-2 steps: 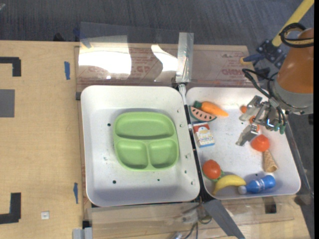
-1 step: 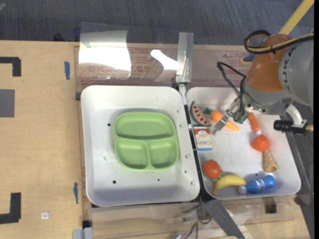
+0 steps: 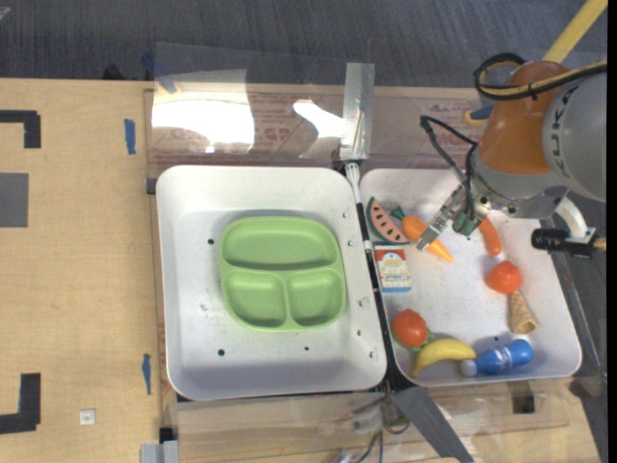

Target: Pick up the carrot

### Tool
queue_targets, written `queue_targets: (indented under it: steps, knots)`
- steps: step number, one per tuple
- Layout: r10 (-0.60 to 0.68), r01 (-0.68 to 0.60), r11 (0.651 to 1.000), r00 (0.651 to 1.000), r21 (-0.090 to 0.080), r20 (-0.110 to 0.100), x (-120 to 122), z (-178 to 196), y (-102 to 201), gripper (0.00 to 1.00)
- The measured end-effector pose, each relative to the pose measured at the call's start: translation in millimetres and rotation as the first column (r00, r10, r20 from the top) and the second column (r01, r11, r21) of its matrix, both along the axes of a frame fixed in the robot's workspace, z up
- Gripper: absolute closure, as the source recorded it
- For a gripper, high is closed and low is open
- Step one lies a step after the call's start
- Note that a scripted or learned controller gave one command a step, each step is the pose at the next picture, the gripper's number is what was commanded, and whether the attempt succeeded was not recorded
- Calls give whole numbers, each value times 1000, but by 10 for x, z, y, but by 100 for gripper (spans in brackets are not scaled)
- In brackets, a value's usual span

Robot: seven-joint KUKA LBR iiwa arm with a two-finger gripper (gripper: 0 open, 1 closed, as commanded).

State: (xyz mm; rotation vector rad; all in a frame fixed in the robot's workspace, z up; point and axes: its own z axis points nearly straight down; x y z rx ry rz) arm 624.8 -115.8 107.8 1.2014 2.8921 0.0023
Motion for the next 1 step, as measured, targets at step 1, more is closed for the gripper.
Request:
queue_targets:
  steps: [1]
  knots:
    - [-275, 275, 962, 962, 3, -3, -396, 790, 352, 100]
